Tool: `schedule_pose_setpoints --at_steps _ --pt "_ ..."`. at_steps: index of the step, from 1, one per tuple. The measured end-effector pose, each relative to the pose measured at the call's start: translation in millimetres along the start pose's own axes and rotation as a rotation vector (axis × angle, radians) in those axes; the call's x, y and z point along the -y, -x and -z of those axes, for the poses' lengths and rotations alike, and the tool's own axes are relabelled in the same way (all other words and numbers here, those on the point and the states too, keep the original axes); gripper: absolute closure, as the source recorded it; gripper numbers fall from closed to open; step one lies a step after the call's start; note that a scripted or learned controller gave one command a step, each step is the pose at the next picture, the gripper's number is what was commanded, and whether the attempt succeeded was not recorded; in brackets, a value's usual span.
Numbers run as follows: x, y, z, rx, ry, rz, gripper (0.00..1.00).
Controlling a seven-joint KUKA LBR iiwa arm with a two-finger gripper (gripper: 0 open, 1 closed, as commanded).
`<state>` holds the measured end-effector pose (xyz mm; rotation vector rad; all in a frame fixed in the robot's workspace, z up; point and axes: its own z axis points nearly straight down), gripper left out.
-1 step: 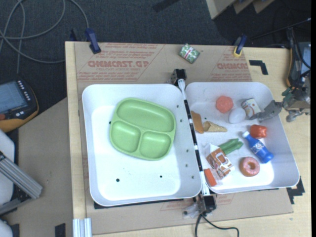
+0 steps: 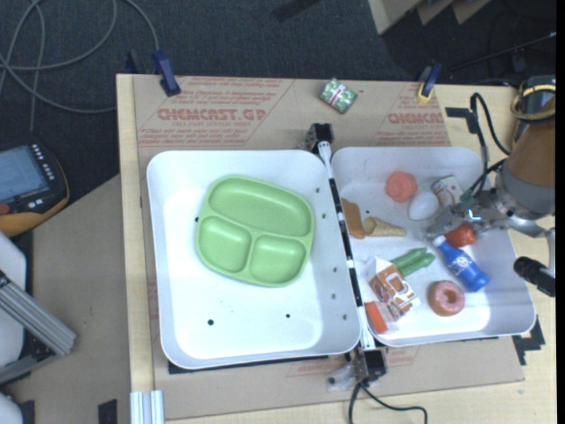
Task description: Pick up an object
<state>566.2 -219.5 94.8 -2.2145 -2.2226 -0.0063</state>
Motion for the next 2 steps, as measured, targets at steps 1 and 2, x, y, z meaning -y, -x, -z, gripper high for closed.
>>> schedule_pose_setpoints --at_steps 1,2 --pt "0.2 2.0 9.9 0.005 0.002 -0.001 1.0" --pt "20.4 -65.3 85.4 0.005 0.002 -0.002 1.0"
